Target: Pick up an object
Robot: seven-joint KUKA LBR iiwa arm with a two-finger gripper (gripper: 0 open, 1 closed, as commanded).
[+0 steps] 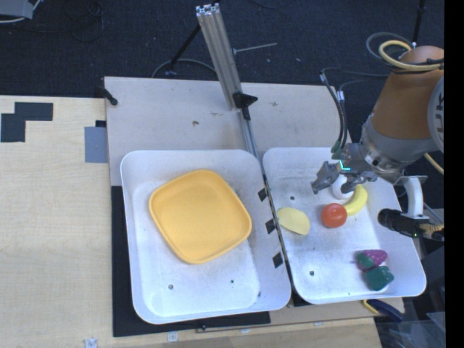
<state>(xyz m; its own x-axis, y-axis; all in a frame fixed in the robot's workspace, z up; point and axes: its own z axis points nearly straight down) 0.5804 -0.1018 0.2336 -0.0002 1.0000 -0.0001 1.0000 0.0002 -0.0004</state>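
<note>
Single arm (406,114) entering from the right edge of the view, its upper link sloping down and leftward toward the wrist. A broad orange band wraps the link above the wrist; below it the housing is grey. Cables loop beside the arm on its left and above it. The gripper (335,182) hangs at the arm's lower left end, pointing downward and to the left, with a small teal light on its body. Finger spacing cannot be resolved.
</note>
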